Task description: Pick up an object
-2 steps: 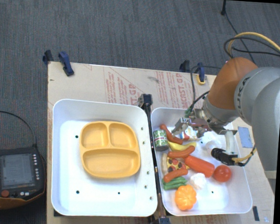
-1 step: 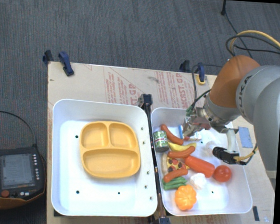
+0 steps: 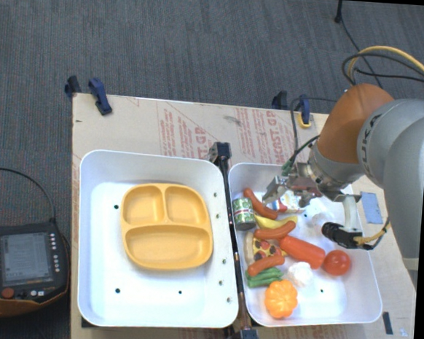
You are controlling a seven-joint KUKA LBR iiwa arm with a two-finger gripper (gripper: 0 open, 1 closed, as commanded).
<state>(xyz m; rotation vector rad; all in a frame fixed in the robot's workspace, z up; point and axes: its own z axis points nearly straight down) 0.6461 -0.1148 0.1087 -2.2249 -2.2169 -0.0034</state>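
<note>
While the gripper (image 3: 289,195) hangs low over the right bin (image 3: 362,305), I cannot tell its grip state. Toy food lies in that bin: a tomato (image 3: 337,263), a small orange pumpkin (image 3: 281,298) near its front edge, a carrot (image 3: 304,248), sausages (image 3: 274,230), a tin can (image 3: 243,214) by its left wall.

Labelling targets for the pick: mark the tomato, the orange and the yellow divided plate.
tomato (image 3: 337,263), camera view, middle of its red top.
orange (image 3: 281,298), camera view, centre of its peel.
yellow divided plate (image 3: 167,243), camera view, floor of its large compartment.
</note>
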